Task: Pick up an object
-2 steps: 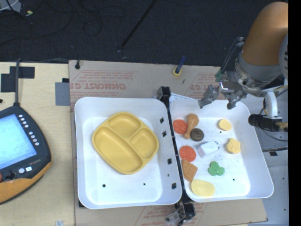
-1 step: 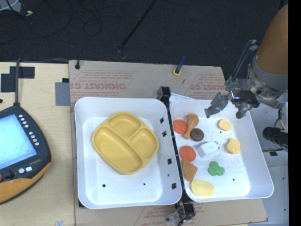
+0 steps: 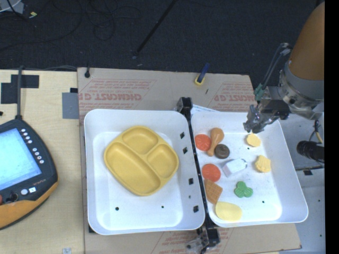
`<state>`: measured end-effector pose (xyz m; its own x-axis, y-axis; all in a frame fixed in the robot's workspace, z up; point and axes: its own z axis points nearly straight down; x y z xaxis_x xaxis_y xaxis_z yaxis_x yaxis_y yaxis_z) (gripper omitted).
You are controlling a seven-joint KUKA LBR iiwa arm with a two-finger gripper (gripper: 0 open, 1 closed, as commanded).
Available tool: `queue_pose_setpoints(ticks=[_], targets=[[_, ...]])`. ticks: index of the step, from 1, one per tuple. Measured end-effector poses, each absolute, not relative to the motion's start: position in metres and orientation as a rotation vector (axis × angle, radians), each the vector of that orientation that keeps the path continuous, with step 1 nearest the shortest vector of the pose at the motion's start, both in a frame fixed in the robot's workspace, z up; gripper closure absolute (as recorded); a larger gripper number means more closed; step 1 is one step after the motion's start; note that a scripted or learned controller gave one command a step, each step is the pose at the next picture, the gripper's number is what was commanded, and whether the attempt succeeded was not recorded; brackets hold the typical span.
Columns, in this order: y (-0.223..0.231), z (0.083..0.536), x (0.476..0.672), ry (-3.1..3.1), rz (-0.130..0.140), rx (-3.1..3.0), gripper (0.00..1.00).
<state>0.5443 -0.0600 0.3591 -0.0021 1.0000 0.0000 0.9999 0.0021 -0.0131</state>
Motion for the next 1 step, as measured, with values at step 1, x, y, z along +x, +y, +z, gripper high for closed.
queue_pose_setpoints(ticks=[1], targets=[[0.0763,0.3721,0.5149,-2.232,0.006,-2.201,1.00]])
